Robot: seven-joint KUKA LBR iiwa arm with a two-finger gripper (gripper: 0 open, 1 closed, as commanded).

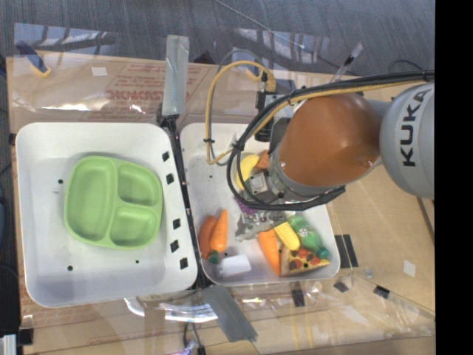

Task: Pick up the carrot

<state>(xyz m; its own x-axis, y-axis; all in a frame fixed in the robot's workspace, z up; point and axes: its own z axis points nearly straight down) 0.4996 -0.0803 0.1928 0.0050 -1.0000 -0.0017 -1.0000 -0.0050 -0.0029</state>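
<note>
An orange carrot (219, 232) with a green stub lies in the right bin (194, 191) near its left wall, beside a red-orange piece (206, 236). My gripper (253, 220) hangs low over the bin's middle, just right of the carrot, under the orange wrist band (329, 140). Its metal fingers hover by a second orange wedge (269, 250). Nothing shows between them.
The right bin also holds a corn cob (287, 235), a green item (304, 232), a pizza-like slice (304, 261), a white block (235, 265) and a yellow piece (249, 167). The left bin (37, 198) holds a green divided plate (114, 201). Cables loop above the bin.
</note>
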